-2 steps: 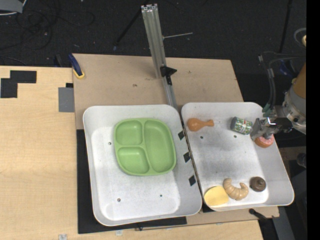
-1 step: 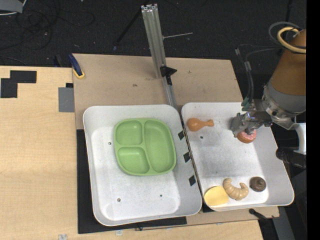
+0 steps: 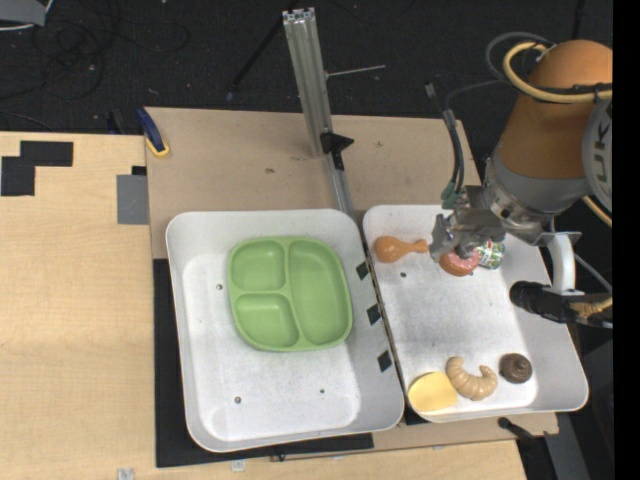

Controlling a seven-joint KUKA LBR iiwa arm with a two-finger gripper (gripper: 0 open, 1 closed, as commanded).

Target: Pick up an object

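Over the right bin (image 3: 560,393), the end effector (image 3: 466,252) sits low at a red-and-green object (image 3: 472,260) beside an orange drumstick-shaped toy (image 3: 396,249), though whether it grips that object I cannot tell.

Hidden and cut-off parts around the right bin (image 3: 470,318)

The gripper (image 3: 465,246), at the bin's far edge, is covered from above by the wrist, so its fingertips are hidden. A pink and green object (image 3: 470,259) under it is partly masked, and contact cannot be judged. The arm (image 3: 555,118) is cut off at the right edge. The bin's front right corner is overlapped by a black part (image 3: 545,301) of the rig.
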